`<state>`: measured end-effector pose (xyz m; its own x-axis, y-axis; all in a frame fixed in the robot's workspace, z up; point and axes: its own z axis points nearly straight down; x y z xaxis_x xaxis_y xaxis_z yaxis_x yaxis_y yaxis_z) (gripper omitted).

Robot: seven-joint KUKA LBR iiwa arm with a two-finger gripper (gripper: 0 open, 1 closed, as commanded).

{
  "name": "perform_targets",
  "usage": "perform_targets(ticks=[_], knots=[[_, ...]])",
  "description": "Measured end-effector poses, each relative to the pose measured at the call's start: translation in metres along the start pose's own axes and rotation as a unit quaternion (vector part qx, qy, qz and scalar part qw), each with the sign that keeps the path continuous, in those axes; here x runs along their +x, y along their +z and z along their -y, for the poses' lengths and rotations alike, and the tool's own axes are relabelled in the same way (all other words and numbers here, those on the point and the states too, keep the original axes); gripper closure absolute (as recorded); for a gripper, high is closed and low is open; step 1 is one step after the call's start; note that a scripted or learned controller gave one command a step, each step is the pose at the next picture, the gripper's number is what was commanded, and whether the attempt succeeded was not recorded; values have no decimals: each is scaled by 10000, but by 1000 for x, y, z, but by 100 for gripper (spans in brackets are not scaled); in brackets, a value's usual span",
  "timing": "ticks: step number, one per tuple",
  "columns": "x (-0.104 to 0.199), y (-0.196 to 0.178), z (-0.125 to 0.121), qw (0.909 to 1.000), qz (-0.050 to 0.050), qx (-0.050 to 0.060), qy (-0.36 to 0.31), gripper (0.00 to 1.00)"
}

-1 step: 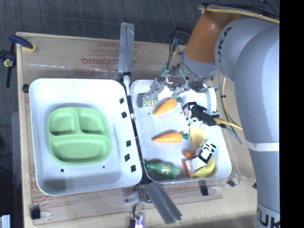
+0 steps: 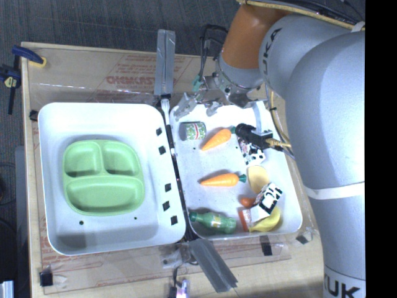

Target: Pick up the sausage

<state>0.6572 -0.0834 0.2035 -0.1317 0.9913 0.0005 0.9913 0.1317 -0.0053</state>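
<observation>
My gripper [image 2: 197, 106] hangs over the far end of the right bin [image 2: 282, 166], open, with nothing between its fingers. Just below it lies a small green-labelled can [image 2: 193, 130]. A short reddish-orange piece [image 2: 247, 201], possibly the sausage, lies near the bin's front right. It is partly covered by a black-and-white object [image 2: 270, 197] and sits well away from the gripper. I cannot tell its shape for certain.
The right bin also holds two carrots [image 2: 217, 139] [image 2: 220, 179], a green bottle [image 2: 214, 221], a banana [image 2: 268, 221], a yellow piece [image 2: 257, 177] and a spotted block [image 2: 255, 156]. In the left bin [image 2: 49, 129] rests a green divided plate [image 2: 103, 177].
</observation>
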Motion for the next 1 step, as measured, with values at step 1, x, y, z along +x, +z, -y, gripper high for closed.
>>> perform_targets(ticks=[1], knots=[[-84, 4, 80, 9808, -7, 25, 1950, 0]])
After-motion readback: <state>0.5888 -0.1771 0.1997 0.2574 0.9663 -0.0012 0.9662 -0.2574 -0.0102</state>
